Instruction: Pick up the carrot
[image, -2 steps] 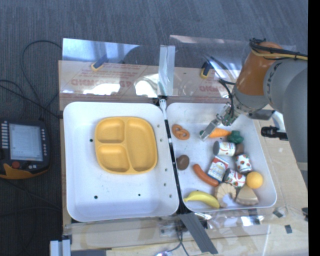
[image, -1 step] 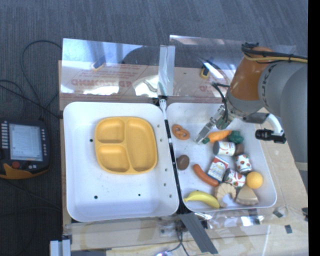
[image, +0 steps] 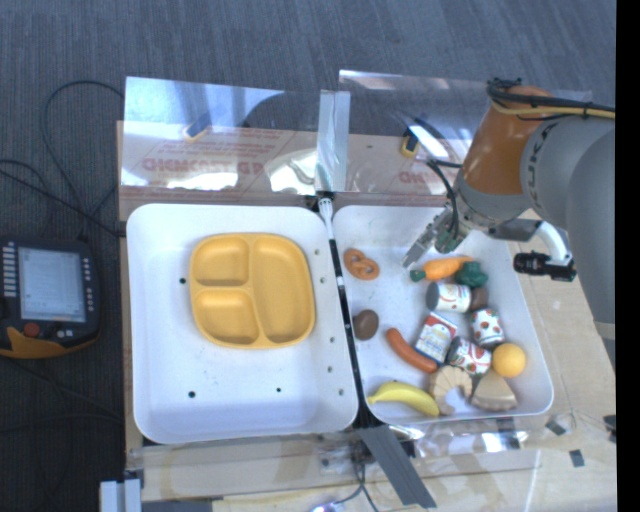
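Observation:
The carrot (image: 444, 268), orange with a green leafy top (image: 470, 274) pointing right, lies in the upper part of the right bin (image: 536, 330). My gripper (image: 430, 248) hangs just above and to the left of the carrot. It is open, its fingers spread, with one fingertip (image: 413, 258) reaching down-left toward the bin floor. Nothing sits between the fingers. The carrot rests against a small can (image: 452, 296) below it.
The right bin also holds a pretzel (image: 361, 264), a brown round item (image: 366, 323), a sausage (image: 410, 350), a banana (image: 405, 398), a yellow fruit (image: 509, 360), and several other toy foods. A yellow divided plate (image: 252, 289) lies in the left bin (image: 145, 330).

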